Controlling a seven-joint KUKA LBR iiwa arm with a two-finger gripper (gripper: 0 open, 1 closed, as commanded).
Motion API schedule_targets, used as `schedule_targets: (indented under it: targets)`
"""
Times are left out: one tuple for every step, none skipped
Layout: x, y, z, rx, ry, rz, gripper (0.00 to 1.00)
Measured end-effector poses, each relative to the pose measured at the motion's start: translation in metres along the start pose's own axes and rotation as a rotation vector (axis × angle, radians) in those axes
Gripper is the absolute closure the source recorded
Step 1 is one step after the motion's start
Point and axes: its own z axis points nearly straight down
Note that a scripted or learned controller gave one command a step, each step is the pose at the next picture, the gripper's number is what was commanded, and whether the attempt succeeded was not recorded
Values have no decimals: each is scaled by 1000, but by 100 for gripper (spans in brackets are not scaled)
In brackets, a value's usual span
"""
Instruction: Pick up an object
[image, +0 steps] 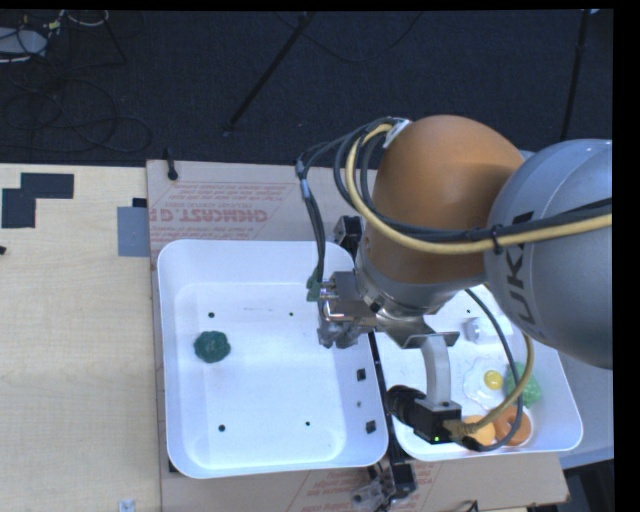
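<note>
The claw (338, 318) hangs under the arm's wrist, over the right-hand edge of the left bin (180, 300), close to the rim where the two bins meet. From this slanted view above, the wrist housing covers most of it, so whether it is spread or pressed together cannot be told, and nothing can be seen gripped in it. The orange band (440, 190) bulges just above it, with the grey arm (560, 250) running off to the right.

Out to the left in the same bin lies a dark green lump (212, 346), well apart from the claw and alone on the white floor. In the right bin (570, 425), partly hidden by the arm, there is a small cluster: a yellow piece (492, 380), a green piece (527, 390) beside it, and an orange piece (512, 428) nearer the front rim.

Both bins sit on a cardboard sheet (215, 213) with red print, which lies on the pale wooden worktop (70, 350).
</note>
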Motion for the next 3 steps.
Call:
schedule_targets:
  targets:
    - [-1,0,-7,7,-2,-1,100]
    - [-32,28,63,9,-4,7,100]
    - [-23,76,100,3,-2,1,100]
